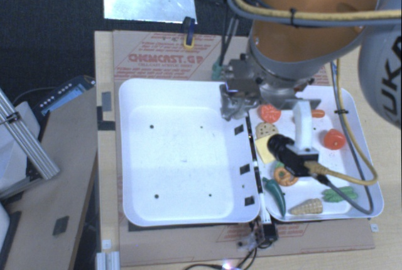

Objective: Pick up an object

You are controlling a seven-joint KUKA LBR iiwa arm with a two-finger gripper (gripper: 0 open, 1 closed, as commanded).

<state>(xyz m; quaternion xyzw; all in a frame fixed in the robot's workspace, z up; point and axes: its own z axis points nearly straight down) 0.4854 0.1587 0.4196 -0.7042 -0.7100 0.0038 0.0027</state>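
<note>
Nearest the camera, a tan ridged cone-shaped toy (306, 206) is lying at the front edge of the right bin (344, 159), with a green toy pepper (274, 191) sitting just to its left against the divider and a smaller green piece (340, 194) to its right. A bit further back an orange-brown ring-ish toy (286, 176) is resting near the pepper, and past that a red toy tomato (334, 139) is sitting on its own toward the right side, well apart from the rest. Further still, a pale yellow cracker-looking piece (264, 131) and an orange-red round fruit (270, 113) are lying close together by the divider. The gripper (233, 105) is hanging right around there, over the far end of the strip between the two bins, just beside that round fruit but not on it as far as I can see. Honestly can't tell if the claw is wide or narrow, it's all dark metal and shadow. Nothing is visibly riding in it. The left bin (182, 162) is sitting bare. So I'm reading this as the pick not being done yet: every toy is looking like it's on the bin floor, and the actual grab and lift are what's left.
</note>
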